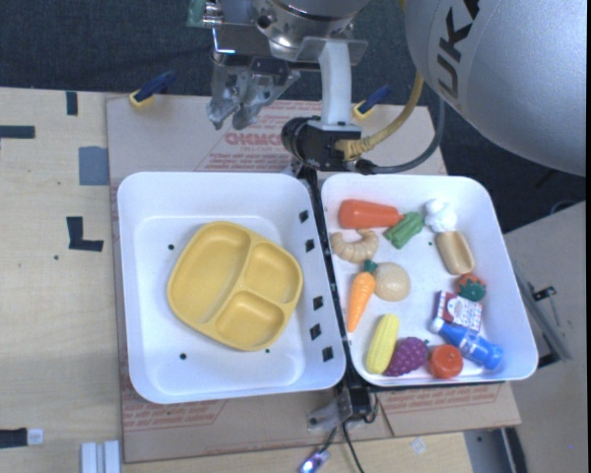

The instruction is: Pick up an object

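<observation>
Nearest you, the right white bin (492, 215) holds about a dozen small plastic toy foods; the left white bin (138, 264) holds one yellow three-compartment plate (234, 284). Beyond them, the hand (238, 106) hangs empty above the counter (39, 264); its opening you cannot tell.

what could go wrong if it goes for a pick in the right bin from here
Three risks, as judgement:
1. The toy foods in the right white bin lie packed: the yellow corn cob touches the purple grape bunch, so a grasp may catch two or nudge one away.
2. The blue bottle lies against the bin's wall, leaving little finger room.
3. The two-finger gripper hangs beyond the bins, above the left one's far edge, so it must travel across.
</observation>
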Motion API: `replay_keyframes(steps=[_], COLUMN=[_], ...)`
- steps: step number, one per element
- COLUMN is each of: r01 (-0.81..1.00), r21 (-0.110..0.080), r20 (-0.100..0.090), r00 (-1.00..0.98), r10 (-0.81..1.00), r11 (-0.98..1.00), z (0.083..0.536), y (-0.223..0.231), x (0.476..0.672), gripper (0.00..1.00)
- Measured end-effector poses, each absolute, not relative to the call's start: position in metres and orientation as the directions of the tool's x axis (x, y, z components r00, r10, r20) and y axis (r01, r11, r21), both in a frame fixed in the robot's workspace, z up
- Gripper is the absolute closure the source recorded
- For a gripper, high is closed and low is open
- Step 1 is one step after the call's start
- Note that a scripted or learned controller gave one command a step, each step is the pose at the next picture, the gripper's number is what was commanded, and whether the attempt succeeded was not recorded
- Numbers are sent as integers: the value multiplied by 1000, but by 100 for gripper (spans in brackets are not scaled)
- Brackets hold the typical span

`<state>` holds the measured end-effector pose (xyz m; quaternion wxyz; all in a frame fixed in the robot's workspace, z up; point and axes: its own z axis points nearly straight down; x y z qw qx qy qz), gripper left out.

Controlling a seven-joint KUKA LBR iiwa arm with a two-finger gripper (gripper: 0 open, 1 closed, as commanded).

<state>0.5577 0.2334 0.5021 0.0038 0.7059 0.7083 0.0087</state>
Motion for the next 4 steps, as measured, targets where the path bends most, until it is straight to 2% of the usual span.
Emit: replay_keyframes(steps=[1,2,3,4], r01=[1000,1000,1000,1000], r21=[-8,-16,10,-5], r20=[-3,-8,1,1], r00=[-3,8,2,-12], r10=[1000,1000,1000,1000], r11=[3,-8,-2,12], z=[448,318,422,393], y=[223,142,112,206], x=[480,486,510,481], gripper=[100,100,100,100])
